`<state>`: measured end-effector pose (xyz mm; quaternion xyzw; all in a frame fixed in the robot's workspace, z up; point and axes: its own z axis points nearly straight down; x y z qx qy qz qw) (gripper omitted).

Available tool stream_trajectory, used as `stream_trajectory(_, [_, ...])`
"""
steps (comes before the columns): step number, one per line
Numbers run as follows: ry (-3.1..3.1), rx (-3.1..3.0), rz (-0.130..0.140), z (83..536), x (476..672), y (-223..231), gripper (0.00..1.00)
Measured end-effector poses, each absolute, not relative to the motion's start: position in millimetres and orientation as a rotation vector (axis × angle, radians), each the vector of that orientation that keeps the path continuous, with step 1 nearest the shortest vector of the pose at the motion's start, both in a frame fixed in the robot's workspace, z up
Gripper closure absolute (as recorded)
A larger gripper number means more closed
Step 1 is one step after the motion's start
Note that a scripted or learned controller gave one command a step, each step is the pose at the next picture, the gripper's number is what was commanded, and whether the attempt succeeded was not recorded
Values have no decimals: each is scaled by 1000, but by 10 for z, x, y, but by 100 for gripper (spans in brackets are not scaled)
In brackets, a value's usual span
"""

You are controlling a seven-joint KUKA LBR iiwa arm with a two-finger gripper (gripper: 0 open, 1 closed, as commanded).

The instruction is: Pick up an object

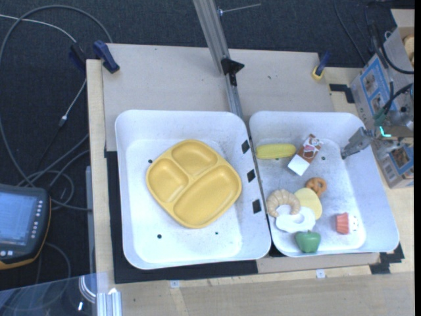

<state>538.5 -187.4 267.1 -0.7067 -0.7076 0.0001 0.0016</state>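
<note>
Hovering at the right frame edge above the right bin point(368, 196), gripper point(355, 143), grip state unclear.

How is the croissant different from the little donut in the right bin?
The croissant is a pale tan crescent, open on one side; the donut is a darker brown closed ring. The croissant is clearly larger. It lies near the bin's left wall, touching the white piece; the donut sits nearer the middle, at the yellow disc's upper edge. Both look like toy baked goods lying flat.

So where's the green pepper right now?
The green toy pepper sits at the near edge of the right-hand white bin, just below the white fried egg.
</note>
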Motion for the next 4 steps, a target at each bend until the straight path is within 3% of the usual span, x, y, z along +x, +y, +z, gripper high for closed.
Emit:
stream_trajectory(1, [-2218,-2216,4,2133,5481,-1848,0])
stream_trajectory(2, [-2215,-2215,5,1526,5405,-1805,0])
stream_trajectory(3, [-2216,-2215,4,908,5449,-1795,0])
stream_trajectory(4, [-2222,-2219,-3,1059,5472,-1799,100])
